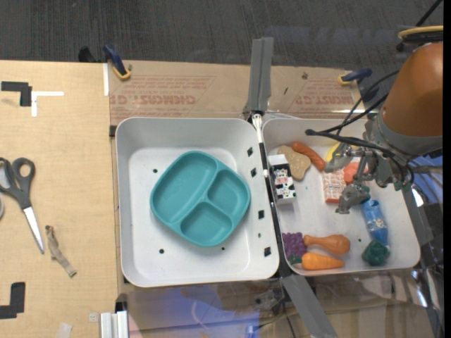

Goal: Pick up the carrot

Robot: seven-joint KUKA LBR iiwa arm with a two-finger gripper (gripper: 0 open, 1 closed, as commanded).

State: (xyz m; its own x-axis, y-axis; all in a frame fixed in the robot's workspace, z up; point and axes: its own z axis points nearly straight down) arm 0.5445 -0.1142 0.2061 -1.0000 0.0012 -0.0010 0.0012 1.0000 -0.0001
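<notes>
The carrot (323,262) is orange with a green tip and lies along the front edge of the right bin (402,189). My gripper (351,197) hangs over the middle of that bin, behind and to the right of the carrot and well apart from it. It is just above a red and white packet (332,186) and beside a blue bottle (374,219). The arm's orange band (421,94) covers the bin's far right corner.
A tan drumstick-shaped toy (328,243) and purple grapes (293,244) lie right behind the carrot, with a dark green item (375,253) to its right. A long orange-red piece (309,154), a tan slice (297,163) and a small white box (282,182) sit at the back left. The left bin (134,210) holds a teal divided plate (201,198).
</notes>
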